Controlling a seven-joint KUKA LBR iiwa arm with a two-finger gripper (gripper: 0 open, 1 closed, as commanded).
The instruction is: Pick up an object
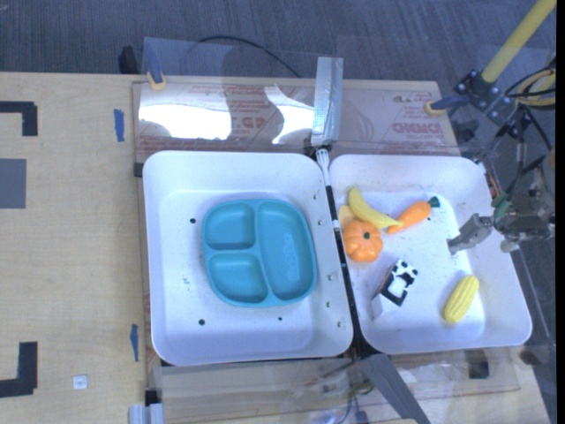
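Note:
The right bin (503, 325) holds a yellow banana (364, 208), an orange carrot (411, 214) with a green top, a small orange pumpkin (362, 241), a black-and-white toy (399, 283) and a yellow corn cob (461, 298). My gripper (468, 234) reaches in over the bin's right side, above the white floor. It is right of the carrot and above the corn cob in the view, apart from both. Nothing shows in its grasp.
The left bin (168, 263) carries a blue divided plate (260, 252). A metal post (327, 100) stands behind the seam between the bins. Cables and a yellow pole (521, 29) crowd the far right. A wooden bench (62, 237) lies to the left.

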